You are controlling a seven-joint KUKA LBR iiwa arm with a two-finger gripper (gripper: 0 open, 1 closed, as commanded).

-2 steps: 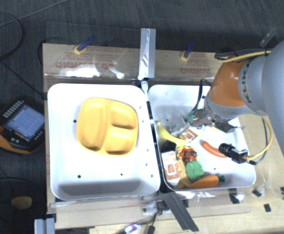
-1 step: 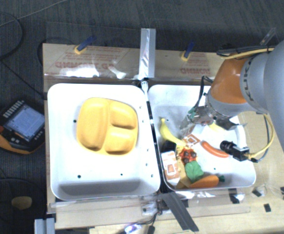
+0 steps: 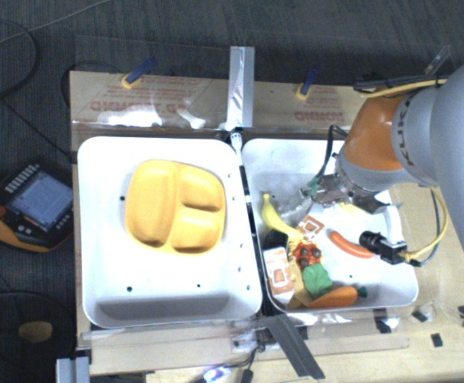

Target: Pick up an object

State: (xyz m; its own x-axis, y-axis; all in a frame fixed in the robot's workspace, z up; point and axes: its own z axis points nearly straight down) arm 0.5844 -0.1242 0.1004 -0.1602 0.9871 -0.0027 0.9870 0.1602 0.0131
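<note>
Grey carpet (image 3: 312, 22) surrounds the bench (image 3: 176, 106). In the right bin (image 3: 407, 290), the gripper (image 3: 316, 191) hangs over the toys; its grasp cannot be told. A banana (image 3: 273, 216) lies just left of it, a hotdog (image 3: 349, 244) below-right. The yellow tray (image 3: 174, 206) fills the left bin (image 3: 96, 294).
</note>
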